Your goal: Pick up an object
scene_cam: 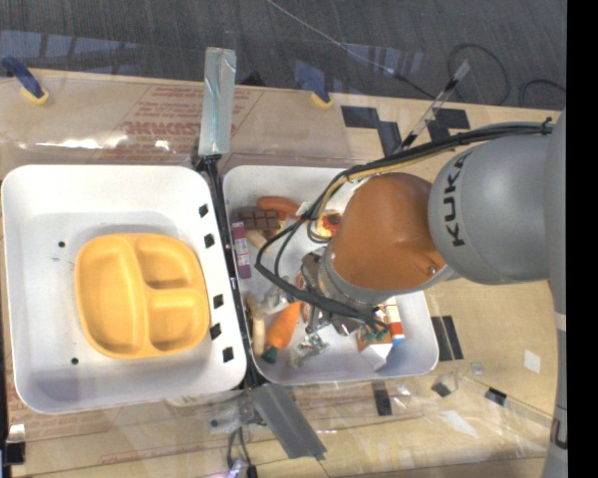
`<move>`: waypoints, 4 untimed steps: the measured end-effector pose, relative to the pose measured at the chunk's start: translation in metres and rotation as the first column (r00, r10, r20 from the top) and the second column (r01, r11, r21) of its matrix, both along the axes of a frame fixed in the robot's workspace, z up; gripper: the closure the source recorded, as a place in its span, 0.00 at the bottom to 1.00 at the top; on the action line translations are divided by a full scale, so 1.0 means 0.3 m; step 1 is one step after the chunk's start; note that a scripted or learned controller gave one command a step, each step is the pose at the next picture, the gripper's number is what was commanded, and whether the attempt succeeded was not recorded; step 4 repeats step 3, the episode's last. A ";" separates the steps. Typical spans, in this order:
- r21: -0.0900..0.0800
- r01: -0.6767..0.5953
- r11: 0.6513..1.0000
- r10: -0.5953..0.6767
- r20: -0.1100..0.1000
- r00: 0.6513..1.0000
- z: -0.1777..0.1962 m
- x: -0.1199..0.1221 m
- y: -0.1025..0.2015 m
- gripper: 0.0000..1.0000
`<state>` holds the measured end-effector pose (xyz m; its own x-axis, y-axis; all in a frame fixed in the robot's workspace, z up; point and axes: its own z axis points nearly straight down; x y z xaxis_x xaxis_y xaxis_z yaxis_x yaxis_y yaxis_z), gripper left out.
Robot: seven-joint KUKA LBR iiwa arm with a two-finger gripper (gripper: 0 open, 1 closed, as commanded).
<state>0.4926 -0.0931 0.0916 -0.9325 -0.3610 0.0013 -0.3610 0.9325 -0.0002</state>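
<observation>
The arm's orange band (384,232) hangs over the right bin (419,352), hiding much of its contents. Below the wrist the gripper (314,335) reaches down among the items near the bin's front. An orange carrot-like piece (284,325) lies just left of it. A sausage-shaped brown item (276,205) and a dark brown bar (259,220) rest at the bin's far left. A purple packet (242,252) stands along the left wall. A red and white carton (384,332) sits at the front right.
The left bin (40,192) holds a yellow divided tray (140,292). Black cables (279,242) loop from the wrist over the right bin. A taped divider (219,247) separates the bins. Cardboard and tape marks cover the bench around them.
</observation>
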 end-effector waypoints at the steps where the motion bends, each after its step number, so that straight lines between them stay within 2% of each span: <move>1: 0.001 -0.006 1.000 0.006 0.003 1.000 0.034 0.007 0.008 1.00; 2: -0.003 -0.077 0.997 0.077 0.015 0.997 0.574 0.277 0.026 1.00; 3: 0.002 -0.179 0.984 0.179 -0.002 0.984 0.312 -0.008 -0.029 1.00; 4: 0.002 -0.179 0.984 0.179 -0.002 0.984 0.312 -0.008 -0.029 1.00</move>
